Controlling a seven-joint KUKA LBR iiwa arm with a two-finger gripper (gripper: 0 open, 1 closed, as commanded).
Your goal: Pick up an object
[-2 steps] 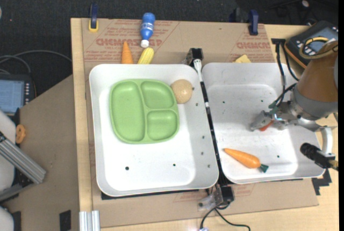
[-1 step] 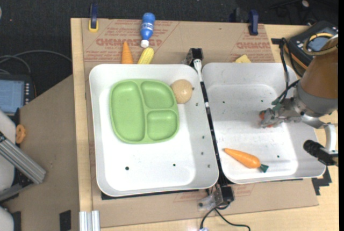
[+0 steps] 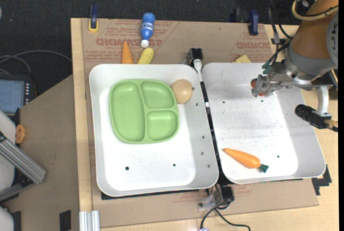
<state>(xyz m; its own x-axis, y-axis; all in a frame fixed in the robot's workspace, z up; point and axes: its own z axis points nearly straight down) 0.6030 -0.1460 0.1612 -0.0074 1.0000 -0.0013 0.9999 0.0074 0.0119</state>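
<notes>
Gripper (image 3: 262, 86) fingers indistinct above right bin (image 3: 301, 165)

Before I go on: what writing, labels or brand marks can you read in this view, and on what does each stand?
"CHEMGRASS" or similar, red print on the board behind the left bin: blurred, uncertain reading.
Red print on the board behind the right bin, near: the same sort of mark, too blurred to read.
Label on the blue and white bottle: too small to read.

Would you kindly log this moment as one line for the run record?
gripper: over right bin, upper area | carrot: lying in right bin, near front, untouched | green divided plate: left bin
</notes>
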